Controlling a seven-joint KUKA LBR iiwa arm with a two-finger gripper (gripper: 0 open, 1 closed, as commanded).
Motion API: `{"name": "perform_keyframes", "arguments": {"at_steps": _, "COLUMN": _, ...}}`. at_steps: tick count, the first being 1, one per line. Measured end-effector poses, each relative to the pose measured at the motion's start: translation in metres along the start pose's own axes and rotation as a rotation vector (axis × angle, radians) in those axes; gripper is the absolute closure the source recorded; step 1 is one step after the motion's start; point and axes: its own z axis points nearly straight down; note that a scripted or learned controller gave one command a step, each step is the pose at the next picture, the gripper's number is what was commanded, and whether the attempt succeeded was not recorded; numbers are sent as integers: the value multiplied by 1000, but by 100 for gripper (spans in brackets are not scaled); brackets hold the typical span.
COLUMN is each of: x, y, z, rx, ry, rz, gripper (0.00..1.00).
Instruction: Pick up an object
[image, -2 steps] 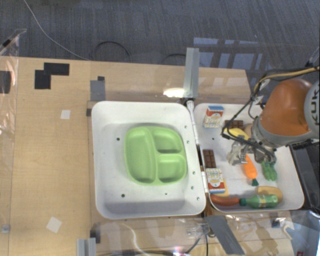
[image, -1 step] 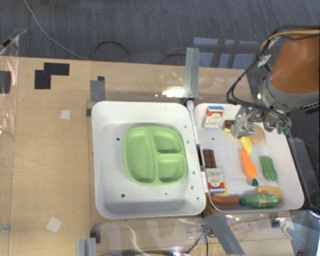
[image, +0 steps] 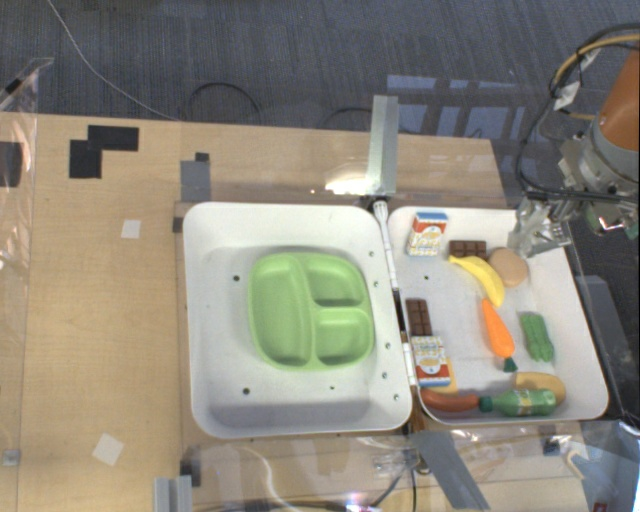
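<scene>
Your metal two-finger hand (image: 538, 232) hangs over the far right corner of the right shallow white bin (image: 596, 372), just beside the round beige bun (image: 509, 267); nothing sits between its fingers, and how far they are spread you cannot tell from here. Below the bun lie the yellow plastic banana (image: 482, 277), the orange carrot (image: 498, 330) and the green cucumber (image: 538, 336) (all loose on the bin floor). Along the near wall rest the red sausage (image: 451, 402) and the green bottle (image: 520, 403). In the left white bin (image: 215, 392) on the bench sits a green divided plastic tray (image: 305, 308).
</scene>
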Motion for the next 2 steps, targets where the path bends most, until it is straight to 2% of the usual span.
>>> {"name": "perform_keyframes", "arguments": {"at_steps": 1, "x": -105, "y": 110, "z": 1, "rx": -8, "ry": 1, "rz": -20, "gripper": 100}}
{"name": "perform_keyframes", "arguments": {"at_steps": 2, "x": -91, "y": 89, "z": -12, "rx": -4, "ry": 0, "rz": -185, "gripper": 100}}
